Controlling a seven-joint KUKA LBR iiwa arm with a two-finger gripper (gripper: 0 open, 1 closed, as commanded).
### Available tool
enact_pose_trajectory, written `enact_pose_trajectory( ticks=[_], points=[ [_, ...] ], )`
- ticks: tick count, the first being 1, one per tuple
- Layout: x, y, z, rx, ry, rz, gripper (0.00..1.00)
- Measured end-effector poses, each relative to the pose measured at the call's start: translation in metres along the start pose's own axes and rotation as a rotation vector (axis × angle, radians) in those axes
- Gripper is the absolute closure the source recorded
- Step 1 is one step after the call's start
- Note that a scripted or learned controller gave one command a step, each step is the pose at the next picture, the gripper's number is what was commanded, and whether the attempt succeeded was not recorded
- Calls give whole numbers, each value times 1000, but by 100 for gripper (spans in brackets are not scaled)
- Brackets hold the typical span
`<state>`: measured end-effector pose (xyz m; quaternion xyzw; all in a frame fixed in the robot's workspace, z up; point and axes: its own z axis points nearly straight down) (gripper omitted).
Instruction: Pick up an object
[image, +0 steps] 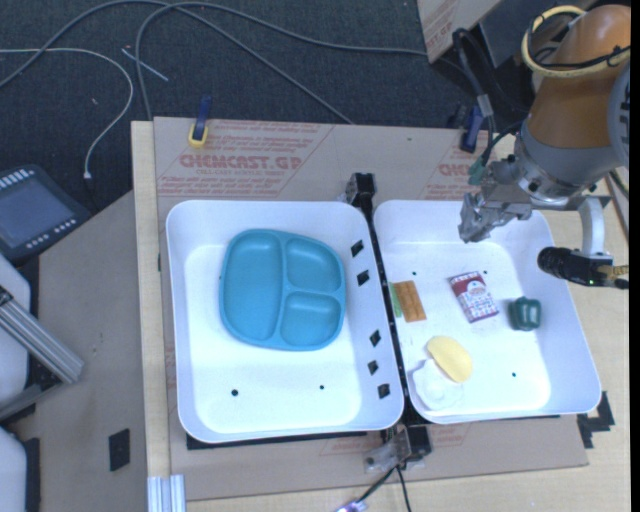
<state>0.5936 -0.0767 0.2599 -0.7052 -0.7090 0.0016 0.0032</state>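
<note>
We see the gripper (480, 226) hovering over the right bin's (560, 395) far edge, though we cannot tell its state. Mid-bin lie an orange bar (408, 301), a red packet (473, 296), a green object (525, 314) near the right edge, and a yellow object (450, 358) toward the near edge.

Bright even overhead light, white bins (200, 400) near overexposed with mild glare, soft faint shadows under the blue plate (280, 290), dark floor dim at top, slight softness overall, arm (575, 90) a little blurred
</note>
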Motion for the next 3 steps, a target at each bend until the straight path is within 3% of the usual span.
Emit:
enact_pose_trajectory(
  ticks=[3],
  points=[
    [158,7,5,-2,-1,-2,100]
  ],
)
